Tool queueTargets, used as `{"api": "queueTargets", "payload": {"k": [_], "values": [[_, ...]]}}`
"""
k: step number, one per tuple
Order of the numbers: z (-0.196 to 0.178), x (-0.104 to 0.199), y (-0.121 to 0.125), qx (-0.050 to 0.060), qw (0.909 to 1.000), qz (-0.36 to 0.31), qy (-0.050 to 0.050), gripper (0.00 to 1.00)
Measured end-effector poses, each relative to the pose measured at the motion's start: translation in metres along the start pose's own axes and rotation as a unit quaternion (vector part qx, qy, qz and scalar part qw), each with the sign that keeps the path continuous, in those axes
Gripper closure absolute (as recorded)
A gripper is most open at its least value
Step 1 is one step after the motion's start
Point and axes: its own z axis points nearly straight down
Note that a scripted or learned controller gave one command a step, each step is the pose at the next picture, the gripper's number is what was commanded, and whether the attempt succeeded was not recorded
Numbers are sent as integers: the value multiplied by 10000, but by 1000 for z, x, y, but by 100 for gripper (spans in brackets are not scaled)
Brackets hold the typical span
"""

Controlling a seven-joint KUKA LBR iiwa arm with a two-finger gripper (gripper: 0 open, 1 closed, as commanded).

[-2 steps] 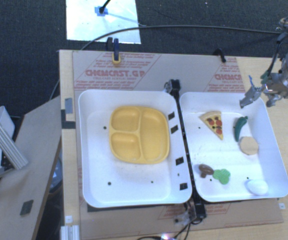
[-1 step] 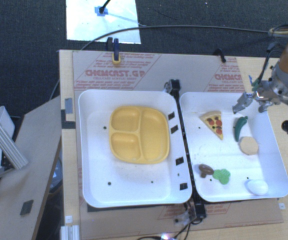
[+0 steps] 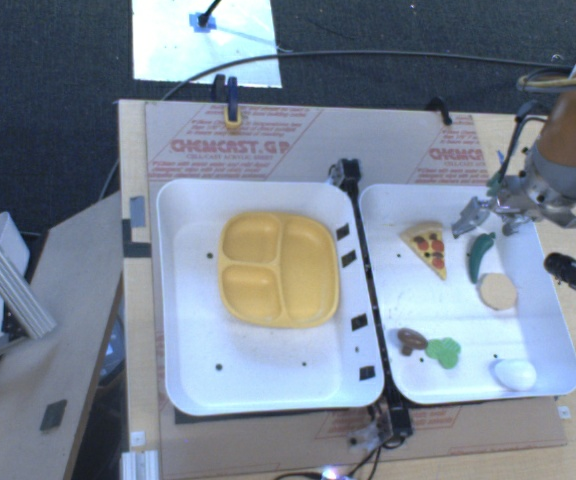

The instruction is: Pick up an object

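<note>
L bin (image 3: 183,298) w/ yellow tray (image 3: 278,268), R bin (image 3: 558,343) w/ pizza slice (image 3: 426,246), egg (image 3: 514,373)

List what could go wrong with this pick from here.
1. The gripper sits above the green pepper, which lies close beside the round cookie; a descent might nudge or catch both.
2. The pepper is slim and curved, so it could slip out.
3. The right bin's wall is close, leaving little room.

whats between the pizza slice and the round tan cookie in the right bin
In the camera view, a green chili pepper lies between the pizza slice and the round tan cookie, just above the cookie, with the gripper over its top end.
</note>
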Motion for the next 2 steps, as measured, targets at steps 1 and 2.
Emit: {"api": "queueTargets", "payload": {"k": [1, 2], "values": [[43, -4, 3, -64, 10000, 21, -36, 0], [36, -2, 2, -40, 10000, 9, -14, 100]]}}
